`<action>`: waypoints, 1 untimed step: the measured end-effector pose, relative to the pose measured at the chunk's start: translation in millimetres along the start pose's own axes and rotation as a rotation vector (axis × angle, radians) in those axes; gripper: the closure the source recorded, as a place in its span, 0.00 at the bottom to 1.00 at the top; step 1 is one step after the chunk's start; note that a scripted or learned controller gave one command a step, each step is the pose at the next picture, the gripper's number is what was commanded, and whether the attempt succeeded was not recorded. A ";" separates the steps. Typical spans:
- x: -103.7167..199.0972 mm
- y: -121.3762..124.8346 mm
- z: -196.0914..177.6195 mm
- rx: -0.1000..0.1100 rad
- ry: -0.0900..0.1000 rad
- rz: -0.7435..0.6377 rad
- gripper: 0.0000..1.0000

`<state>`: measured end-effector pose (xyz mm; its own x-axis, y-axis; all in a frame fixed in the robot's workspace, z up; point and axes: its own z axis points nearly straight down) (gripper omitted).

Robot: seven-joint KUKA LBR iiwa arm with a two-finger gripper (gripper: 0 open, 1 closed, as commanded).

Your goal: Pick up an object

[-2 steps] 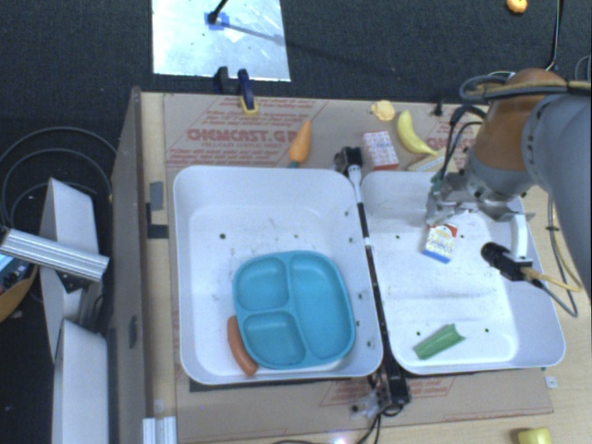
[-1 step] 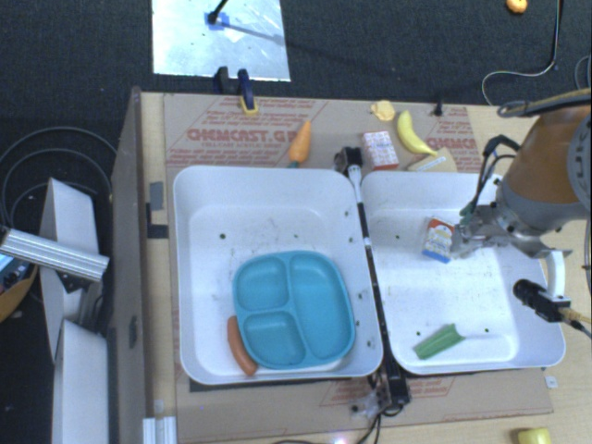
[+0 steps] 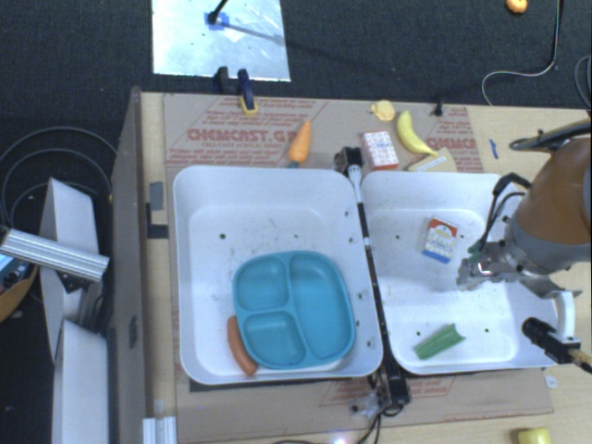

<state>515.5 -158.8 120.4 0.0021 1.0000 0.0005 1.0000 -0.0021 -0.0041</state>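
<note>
Lying in the right bin, a small carton rests near the middle, and a green piece sits closer to the front wall. Just right of the carton, the end effector hangs low over the bin floor; whether it is clenched or released cannot be told. The left bin holds a blue divided plate with an orange sausage touching its front left edge. Behind the bins, a banana and a carrot lie on the worktop.
</note>
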 end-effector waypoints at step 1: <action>1.2 2.9 -1.0 -0.005 -0.001 -0.003 0.00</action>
<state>518.4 -157.6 121.3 -0.0011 1.0000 -0.0001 1.0000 0.0011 0.0008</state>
